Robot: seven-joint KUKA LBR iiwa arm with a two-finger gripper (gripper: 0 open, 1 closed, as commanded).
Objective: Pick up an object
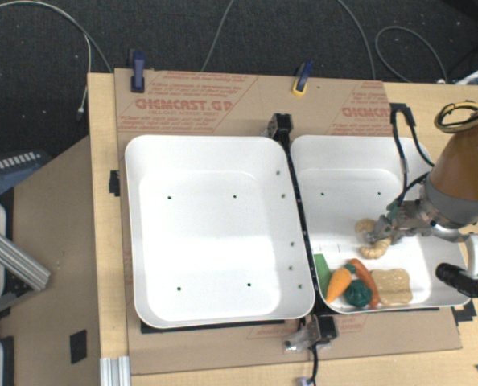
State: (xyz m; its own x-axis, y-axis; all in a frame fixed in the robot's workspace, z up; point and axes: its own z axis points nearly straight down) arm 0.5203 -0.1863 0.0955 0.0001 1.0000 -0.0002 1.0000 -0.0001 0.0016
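My gripper point(386, 230) reaches in from the right, low over the right bin point(344, 163). Its tip is right at a small tan, knobbly object point(371, 238) on the bin floor. Just in front of that, at the bin's near edge, lie an orange carrot-like piece point(339, 282), a dark green round piece point(356, 295), a red-orange stick point(364, 275), a green strip point(322, 267) and a beige bread-like slab point(391, 286). The arm's orange band point(464, 167) and grey wrist hide the bin's right side.
The left bin point(211, 227) lies beside the right one, joined by a black clamp point(281, 125) at the back. Both rest on a cardboard sheet point(191, 99). Cables loop behind the bench and down to the wrist.
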